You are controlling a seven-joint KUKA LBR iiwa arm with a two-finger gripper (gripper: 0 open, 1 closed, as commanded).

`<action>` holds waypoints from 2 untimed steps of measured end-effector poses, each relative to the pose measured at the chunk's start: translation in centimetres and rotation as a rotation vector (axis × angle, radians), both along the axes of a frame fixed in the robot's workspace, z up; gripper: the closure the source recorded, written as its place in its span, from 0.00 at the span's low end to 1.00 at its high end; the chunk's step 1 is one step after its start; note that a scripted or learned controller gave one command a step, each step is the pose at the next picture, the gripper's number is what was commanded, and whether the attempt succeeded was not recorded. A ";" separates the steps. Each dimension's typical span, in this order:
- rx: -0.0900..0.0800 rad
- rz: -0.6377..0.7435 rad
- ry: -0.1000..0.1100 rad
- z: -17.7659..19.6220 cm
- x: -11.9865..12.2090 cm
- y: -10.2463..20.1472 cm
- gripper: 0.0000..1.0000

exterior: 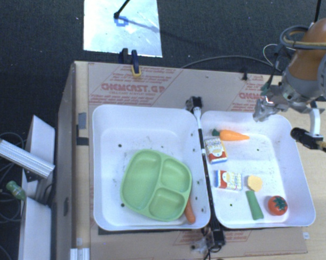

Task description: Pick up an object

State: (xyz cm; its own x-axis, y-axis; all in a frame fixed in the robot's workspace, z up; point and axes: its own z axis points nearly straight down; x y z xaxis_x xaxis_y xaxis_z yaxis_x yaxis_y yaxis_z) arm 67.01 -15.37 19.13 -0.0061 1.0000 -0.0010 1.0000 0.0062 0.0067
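Camera view. The counter (pixel 154 84) carries two shallow white bins side by side. The left bin (pixel 107 125) holds a pale green divided plate (pixel 157 185) with three compartments, lying slightly toward the near right of the bin. A small orange-brown sausage-like piece (pixel 189 213) lies against the plate's near right edge, close to the bin's right wall.

The right bin (pixel 295 169) holds the small items. A toy carrot (pixel 233 136), orange with a green stub at its left end, lies on its side at the far left of the bin. Just near of it is a small box (pixel 215 150), white with red and yellow print, lying flat. Nearer still, a second printed box (pixel 227 180), red, white and blue, lies flat with a yellow round piece (pixel 254 183) just to its right. A green stick-shaped piece (pixel 254 204) lies near of the yellow piece, and a red tomato-like toy (pixel 277 205) with a dark top sits at the near right corner.

The arm enters from the right, and the jaws (pixel 263 111) hang above the far rim of the right bin, well apart from every item. Whether they are apart or together: cannot tell, too blurred. Nothing is seen between them.
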 end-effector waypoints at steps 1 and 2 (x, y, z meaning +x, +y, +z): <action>0.000 -0.001 0.003 -0.1 -0.1 -0.1 0.00; 0.000 -0.001 -0.005 -8.8 0.2 2.9 0.00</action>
